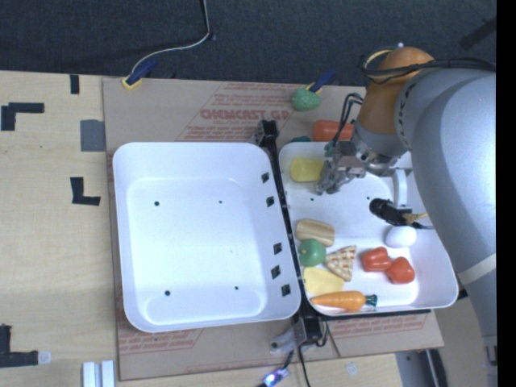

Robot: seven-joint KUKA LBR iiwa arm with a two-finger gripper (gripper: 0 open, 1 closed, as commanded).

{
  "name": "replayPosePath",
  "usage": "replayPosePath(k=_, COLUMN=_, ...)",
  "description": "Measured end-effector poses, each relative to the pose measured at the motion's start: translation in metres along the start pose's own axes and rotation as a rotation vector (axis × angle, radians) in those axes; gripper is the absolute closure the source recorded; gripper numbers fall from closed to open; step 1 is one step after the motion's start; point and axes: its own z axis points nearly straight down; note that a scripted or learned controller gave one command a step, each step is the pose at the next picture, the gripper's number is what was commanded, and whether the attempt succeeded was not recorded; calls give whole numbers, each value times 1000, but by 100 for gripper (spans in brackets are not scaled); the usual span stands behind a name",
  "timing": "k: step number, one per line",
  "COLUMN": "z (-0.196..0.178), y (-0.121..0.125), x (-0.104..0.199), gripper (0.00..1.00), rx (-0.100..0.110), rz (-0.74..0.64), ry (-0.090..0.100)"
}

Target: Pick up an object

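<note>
One gripper (329,182) is seen hanging low over the far end of the right bin (439,297), and whether it's open or closed can't be told tbh. Just to its left, almost touching, a yellow piece (305,169) is parked by the bin's left wall. So the closest pick is reached by a short nudge leftward; the other toys are bunched nearer the front.

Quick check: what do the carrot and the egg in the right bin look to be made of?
Carrot: likely moulded plastic toy food, uniform orange with a slight sheen and a solid green stub. Egg: smooth, glossy white, with a highlight on top; probably plastic, though the look cannot rule out another material.
</note>
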Motion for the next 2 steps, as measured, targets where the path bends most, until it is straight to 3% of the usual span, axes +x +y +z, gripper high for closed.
replayPosePath(k=1, z=-1, y=-1, x=24, gripper=100, rx=-7, rz=9, ry=-5)
replayPosePath(k=2, z=-1, y=-41, x=33, gripper=100, rx=-25, rz=8, ry=2)
